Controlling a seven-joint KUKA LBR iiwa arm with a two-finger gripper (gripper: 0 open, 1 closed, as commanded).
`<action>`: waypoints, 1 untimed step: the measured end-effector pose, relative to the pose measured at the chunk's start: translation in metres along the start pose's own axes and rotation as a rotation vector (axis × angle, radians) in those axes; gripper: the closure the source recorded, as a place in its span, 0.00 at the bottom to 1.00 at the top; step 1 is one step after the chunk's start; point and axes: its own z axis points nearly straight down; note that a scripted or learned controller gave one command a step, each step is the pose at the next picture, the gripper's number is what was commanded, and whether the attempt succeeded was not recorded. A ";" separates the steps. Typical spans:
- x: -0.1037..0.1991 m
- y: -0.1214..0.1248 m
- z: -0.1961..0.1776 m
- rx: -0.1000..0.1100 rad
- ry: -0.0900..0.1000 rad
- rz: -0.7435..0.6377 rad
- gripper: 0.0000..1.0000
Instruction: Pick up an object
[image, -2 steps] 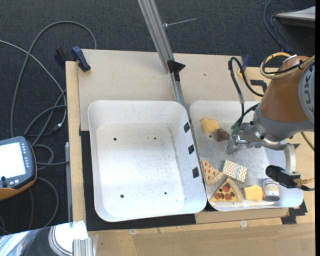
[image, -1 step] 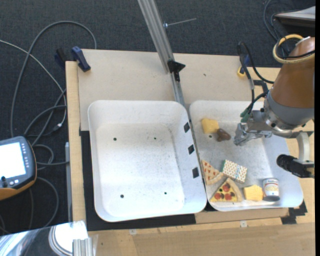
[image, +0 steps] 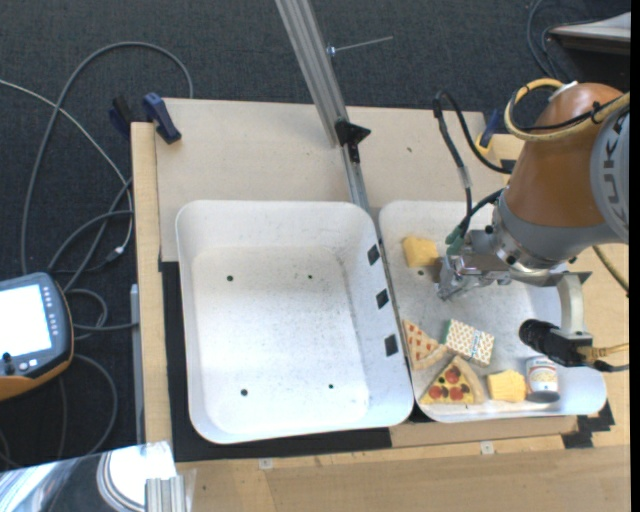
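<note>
My gripper (image: 449, 287) hangs over the middle of the right bin (image: 400, 225), fingers pointing down just right of a yellow cheese block (image: 420, 251). I see nothing between the fingers. Toward the bin's front lie a small pizza-like triangle (image: 421, 343), a patterned cracker piece (image: 469, 341), a larger pizza slice (image: 451, 384), another yellow cheese block (image: 507, 386) and a small can (image: 542, 378).
The left bin (image: 275, 320) sits beside the right one, with a row of black clips along the shared wall (image: 381, 298). A metal pole (image: 318, 70) slants in from the top. Bare bench board lies behind both bins.
</note>
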 end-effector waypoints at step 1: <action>0.048 -0.001 0.007 0.001 0.000 -0.002 1.00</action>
